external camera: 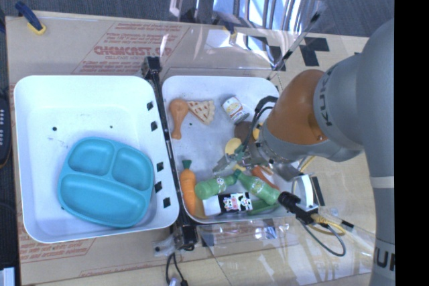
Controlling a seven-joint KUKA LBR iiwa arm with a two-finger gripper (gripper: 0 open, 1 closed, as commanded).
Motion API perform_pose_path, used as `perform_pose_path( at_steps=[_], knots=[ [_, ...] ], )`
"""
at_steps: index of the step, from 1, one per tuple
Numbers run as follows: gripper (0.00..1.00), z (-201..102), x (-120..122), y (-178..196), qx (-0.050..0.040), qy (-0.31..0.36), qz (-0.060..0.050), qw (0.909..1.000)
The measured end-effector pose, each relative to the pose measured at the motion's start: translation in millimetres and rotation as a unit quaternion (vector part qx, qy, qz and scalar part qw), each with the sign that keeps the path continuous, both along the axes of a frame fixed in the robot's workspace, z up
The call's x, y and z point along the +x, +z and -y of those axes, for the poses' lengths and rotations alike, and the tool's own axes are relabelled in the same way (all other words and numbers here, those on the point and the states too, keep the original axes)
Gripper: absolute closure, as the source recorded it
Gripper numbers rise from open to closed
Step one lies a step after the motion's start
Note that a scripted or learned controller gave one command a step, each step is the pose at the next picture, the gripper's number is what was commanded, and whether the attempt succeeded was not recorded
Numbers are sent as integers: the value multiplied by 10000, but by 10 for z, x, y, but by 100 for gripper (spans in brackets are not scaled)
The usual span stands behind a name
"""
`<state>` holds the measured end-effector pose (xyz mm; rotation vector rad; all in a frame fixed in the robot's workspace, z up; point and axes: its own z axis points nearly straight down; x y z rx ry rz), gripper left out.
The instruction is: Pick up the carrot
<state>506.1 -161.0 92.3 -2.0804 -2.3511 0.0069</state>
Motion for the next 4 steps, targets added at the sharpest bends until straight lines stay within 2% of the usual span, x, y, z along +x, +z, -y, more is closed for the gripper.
perform_pose_path(
  at_steps=[1,2,3,4],
  knots=[
    [0,-107,392,-8,5,-823,-11,9966],
    [100,-115,391,86,3,-783,-34,9969],
    [100,-1493,-10,1013,36,-81,12,10000],
    [100,-1113,-309,983,2,-149,-27,9999]
  ],
)
